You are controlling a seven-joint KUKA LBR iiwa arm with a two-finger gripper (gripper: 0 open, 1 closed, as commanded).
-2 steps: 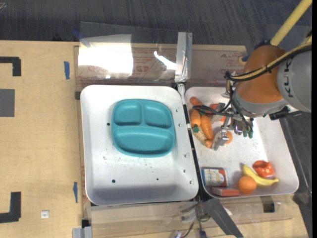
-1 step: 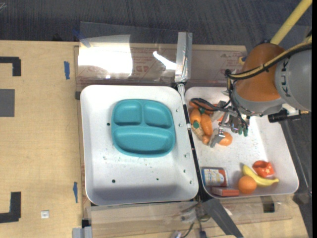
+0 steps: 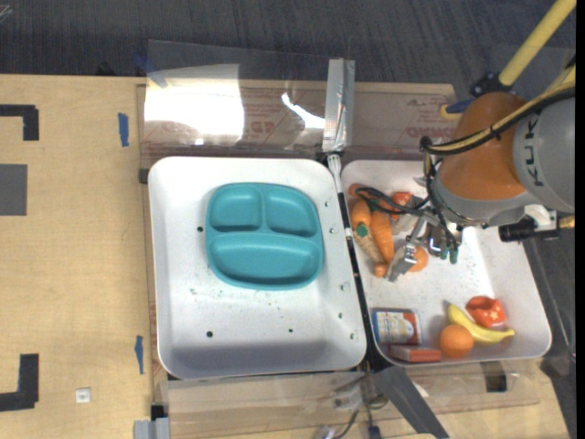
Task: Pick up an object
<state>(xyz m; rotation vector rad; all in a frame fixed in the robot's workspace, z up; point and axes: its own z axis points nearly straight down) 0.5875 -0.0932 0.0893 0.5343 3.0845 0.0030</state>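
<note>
My gripper [image 3: 408, 256] hangs low in the right bin [image 3: 512, 282], at its upper left part, with the orange-banded wrist above and to its right. It sits right over a cluster of toy food: an orange carrot [image 3: 379, 234], a second orange piece [image 3: 361, 215] with dark green stems, and a small orange-red piece [image 3: 419, 261] directly at the gripper's tip. Whether that piece is held I cannot make out. The arm hides whatever lies under it.
At the right bin's front lie a yellow banana [image 3: 479, 328], an orange [image 3: 455, 340], a red fruit [image 3: 486, 310], a small labelled can [image 3: 397, 325] and a red stick [image 3: 416, 356]. The left bin [image 3: 183, 318] bears a teal divided plate [image 3: 265, 235].
</note>
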